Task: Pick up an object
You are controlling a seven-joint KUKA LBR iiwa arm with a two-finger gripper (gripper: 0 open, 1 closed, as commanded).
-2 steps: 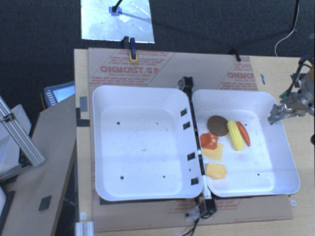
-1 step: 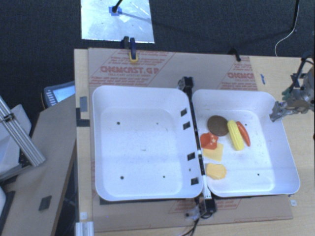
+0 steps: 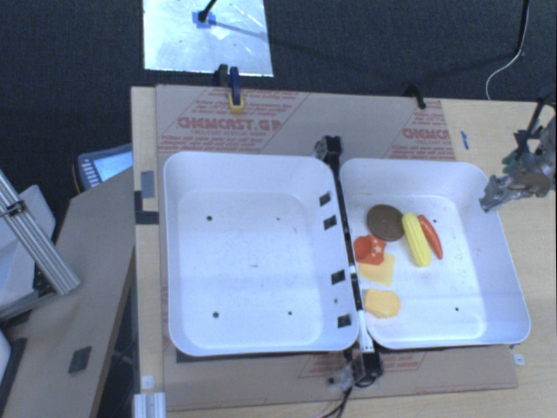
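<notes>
Toy foods, among them a corn cob (image 3: pixel 416 239) and a brown disc (image 3: pixel 384 221), are gathered in the right bin (image 3: pixel 500 268). The gripper (image 3: pixel 498 194) is seen over that bin's right rim; its state cannot be told.

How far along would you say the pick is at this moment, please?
Nothing looks picked yet. The gripper sits at the right bin's upper right rim, apart from the items. The brown disc, corn, red pepper, red piece, yellow wedge and orange piece all lie in that bin. Left to do: moving over one, descending, grasping and lifting.
</notes>
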